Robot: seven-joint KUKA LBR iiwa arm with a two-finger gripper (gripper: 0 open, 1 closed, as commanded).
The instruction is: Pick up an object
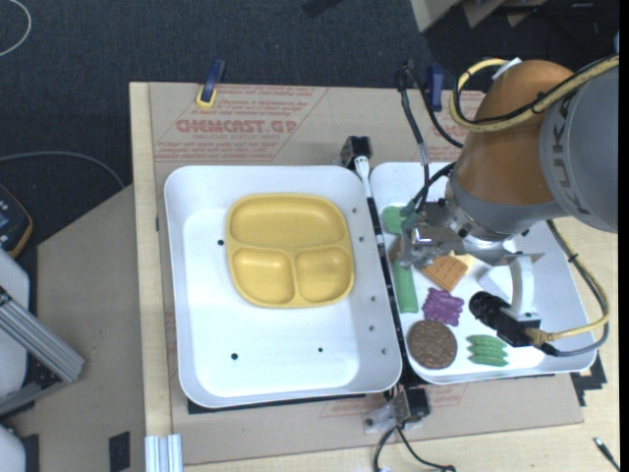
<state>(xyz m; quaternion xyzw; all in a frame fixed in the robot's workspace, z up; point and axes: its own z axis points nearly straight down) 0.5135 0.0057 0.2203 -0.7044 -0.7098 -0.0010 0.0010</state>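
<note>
I see pincer (421, 247) low in right bin (580, 293), above orange cracker (447, 270), can't tell if clenched, purple piece (443, 307), brown disc (431, 343) nearby, yellow divided plate (290, 248) in left bin (197, 293).

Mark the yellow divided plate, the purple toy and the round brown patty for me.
yellow divided plate (290, 221): camera view, floor of its large upper compartment, in the left bin.
purple toy (443, 307): camera view, middle of its body, in the right bin.
round brown patty (432, 344): camera view, centre of its top face, right bin's near edge.
</note>
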